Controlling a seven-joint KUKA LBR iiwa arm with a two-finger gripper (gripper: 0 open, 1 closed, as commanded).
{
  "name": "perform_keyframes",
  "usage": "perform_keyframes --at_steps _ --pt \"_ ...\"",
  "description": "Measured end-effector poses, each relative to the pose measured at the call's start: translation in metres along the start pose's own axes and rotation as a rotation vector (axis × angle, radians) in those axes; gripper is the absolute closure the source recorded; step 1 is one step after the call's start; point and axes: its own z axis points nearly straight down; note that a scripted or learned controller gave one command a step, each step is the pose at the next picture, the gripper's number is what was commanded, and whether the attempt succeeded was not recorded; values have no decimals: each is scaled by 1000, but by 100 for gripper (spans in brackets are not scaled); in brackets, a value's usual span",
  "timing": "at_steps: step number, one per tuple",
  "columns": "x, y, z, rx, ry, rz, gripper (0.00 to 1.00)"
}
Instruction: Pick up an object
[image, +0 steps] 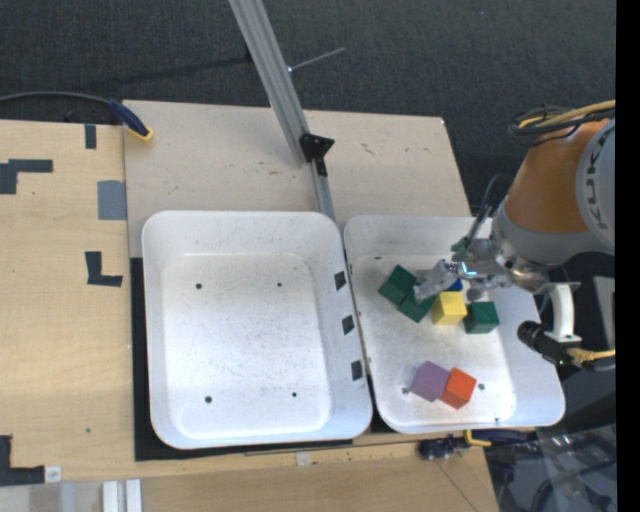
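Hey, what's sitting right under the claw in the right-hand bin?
Under the claw there's a yellow block, with a blue block peeking out just behind it. Most of the blue one is covered by the claw, so its full shape stays hidden.

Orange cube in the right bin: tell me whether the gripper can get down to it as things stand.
Probably yes. The orange cube lies uncovered near the front of the right bin; only the purple block touches one side. The gripper sits over the green and yellow blocks farther back.
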Motion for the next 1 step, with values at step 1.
perform_keyframes --at_steps 1 --pt "0 1 -3 -5 -1 -1 0"
